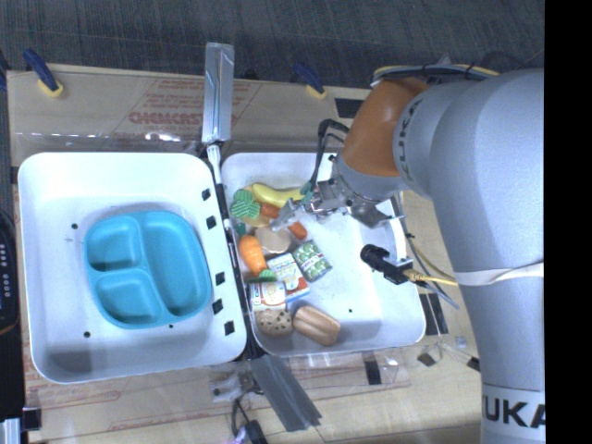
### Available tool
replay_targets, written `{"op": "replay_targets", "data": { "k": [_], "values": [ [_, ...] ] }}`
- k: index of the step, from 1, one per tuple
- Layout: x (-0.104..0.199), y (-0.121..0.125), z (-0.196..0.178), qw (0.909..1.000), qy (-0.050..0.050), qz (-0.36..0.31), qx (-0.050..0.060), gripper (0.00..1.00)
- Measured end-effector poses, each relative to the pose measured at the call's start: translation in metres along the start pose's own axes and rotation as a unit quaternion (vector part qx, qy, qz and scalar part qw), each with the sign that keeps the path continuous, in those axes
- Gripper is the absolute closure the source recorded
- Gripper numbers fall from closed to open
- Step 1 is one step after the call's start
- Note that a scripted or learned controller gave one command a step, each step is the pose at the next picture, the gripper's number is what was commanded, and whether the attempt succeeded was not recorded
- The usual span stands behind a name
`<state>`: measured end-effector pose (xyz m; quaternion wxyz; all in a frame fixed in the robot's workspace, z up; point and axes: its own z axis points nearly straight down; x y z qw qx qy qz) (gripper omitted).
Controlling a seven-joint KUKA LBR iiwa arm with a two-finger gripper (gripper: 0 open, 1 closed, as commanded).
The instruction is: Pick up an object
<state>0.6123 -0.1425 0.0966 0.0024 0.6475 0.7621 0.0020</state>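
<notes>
The right bin [388, 313] holds a pile of toy food along its left side. In it are a yellow banana [269, 193], a green ridged piece [244, 205], an orange carrot [252, 253], a pale round piece [273, 240], two green packets [313, 261], a red and white carton [269, 293], a brown bread loaf [316, 324] and a speckled cube [273, 320]. My gripper [298, 209] reaches in from the right and sits low over the top of the pile, just right of the banana and above a small red piece [299, 231]. Nothing is visibly held.
The left bin [55, 192] holds a blue divided tray [148, 266]. A metal divider bar [218, 91] stands between the bins at the back. The grey arm [462, 183] covers the right bin's right rim. A black cable clip [381, 261] hangs over the bin floor.
</notes>
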Motion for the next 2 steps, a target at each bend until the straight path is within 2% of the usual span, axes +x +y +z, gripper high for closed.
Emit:
{"op": "replay_targets", "data": {
  "k": [1, 2],
  "values": [
    [0.0, 0.001, -0.01, 1.0, 0.0, -0.002, 0.001, 1.0],
    [0.066, 0.013, -0.149, 1.0, 0.0, -0.005, -0.002, 1.0]
  ]
}}
